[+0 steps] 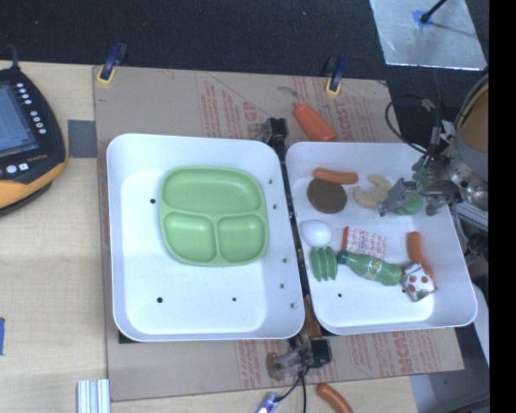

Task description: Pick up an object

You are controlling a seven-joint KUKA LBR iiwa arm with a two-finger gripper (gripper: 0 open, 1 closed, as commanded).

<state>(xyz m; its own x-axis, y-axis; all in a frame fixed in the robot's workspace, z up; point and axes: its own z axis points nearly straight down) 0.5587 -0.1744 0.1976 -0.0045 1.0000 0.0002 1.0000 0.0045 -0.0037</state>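
The camera view showed the gripper over the right bin, just beside the tan piece, its finger opening impossible to tell.

Counted on the bench: two shallow white plastic bins, left and right; one pale green three-compartment plate; one green plastic bottle; one white egg; one brown round patty; two blue clamps
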